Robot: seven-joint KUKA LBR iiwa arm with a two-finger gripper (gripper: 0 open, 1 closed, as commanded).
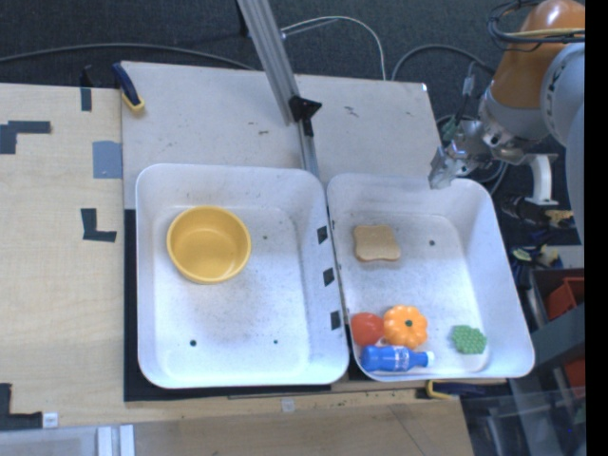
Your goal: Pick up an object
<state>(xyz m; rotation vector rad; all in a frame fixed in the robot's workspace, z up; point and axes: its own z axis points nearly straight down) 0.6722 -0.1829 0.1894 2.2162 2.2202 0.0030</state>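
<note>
Left, bowl in bin, right, toys

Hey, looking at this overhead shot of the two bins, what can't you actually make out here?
- Gripper: small and blurred at the right bin's far corner; open or shut cannot be told.
- Arm: cut off by the picture's right and top edges.
- Blue bottle: label too small to read.
- Green item: too small to identify.
- Red item: partly covered by the orange pumpkin; its shape is unclear.
</note>
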